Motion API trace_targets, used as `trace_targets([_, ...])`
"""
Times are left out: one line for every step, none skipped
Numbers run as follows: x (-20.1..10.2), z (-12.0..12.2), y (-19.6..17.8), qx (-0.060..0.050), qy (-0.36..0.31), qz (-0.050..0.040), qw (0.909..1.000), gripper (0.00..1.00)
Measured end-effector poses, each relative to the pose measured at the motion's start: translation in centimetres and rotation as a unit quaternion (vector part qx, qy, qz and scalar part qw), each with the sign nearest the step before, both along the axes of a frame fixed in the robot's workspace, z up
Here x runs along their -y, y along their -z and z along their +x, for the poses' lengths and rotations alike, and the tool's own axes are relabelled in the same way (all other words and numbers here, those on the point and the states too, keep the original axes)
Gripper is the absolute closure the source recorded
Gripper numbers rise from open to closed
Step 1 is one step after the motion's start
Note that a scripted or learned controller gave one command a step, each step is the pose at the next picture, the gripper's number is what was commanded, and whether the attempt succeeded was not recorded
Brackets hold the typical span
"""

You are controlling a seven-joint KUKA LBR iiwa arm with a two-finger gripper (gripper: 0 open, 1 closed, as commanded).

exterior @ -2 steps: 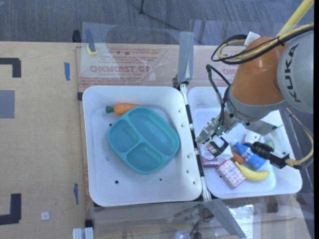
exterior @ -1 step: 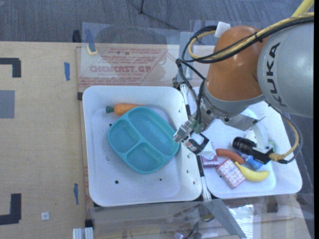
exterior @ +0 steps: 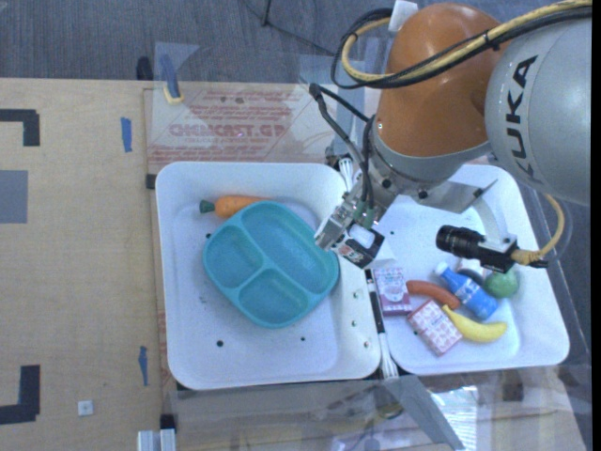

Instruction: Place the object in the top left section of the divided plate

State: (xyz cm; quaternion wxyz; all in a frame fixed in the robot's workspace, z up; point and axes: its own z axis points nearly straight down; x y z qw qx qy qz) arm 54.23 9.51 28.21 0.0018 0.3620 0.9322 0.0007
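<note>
The upper right of the view is taken up by the grey arm (exterior: 526, 92) with its orange band, which is reached in from the right. Two white bins are set side by side on the bench: the left bin (exterior: 188, 346) and the right bin (exterior: 540, 341). A blue divided plate (exterior: 270, 263) is laid tilted in the left bin, with its three sections bare. A toy carrot (exterior: 232, 205) is seen just beyond the plate's upper left rim, touching or nearly touching it. The gripper (exterior: 346, 233) is held above the strip between the two bins, just beside the plate's right rim and well apart from the carrot; whether anything is clasped cannot be told. In the right bin a banana (exterior: 474, 327), a sausage (exterior: 434, 292), a blue bottle (exterior: 467, 289), a green ball (exterior: 502, 284) and two small red-and-white packets (exterior: 432, 327) are gathered near the lower right
</note>
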Motion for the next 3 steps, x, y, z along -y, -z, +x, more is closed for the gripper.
trace_targets([0.0, 0.0, 0.0, 0.0, 0.0, 0.0, 1.0, 0.0])
trace_targets([-7.3, -2.1, 10.3, -0.002, 0.056, 0.0004, 0.9985, 0.0])
trace_targets([-7.3, -2.1, 10.3, -0.002, 0.056, 0.0005, 0.9984, 0.0])
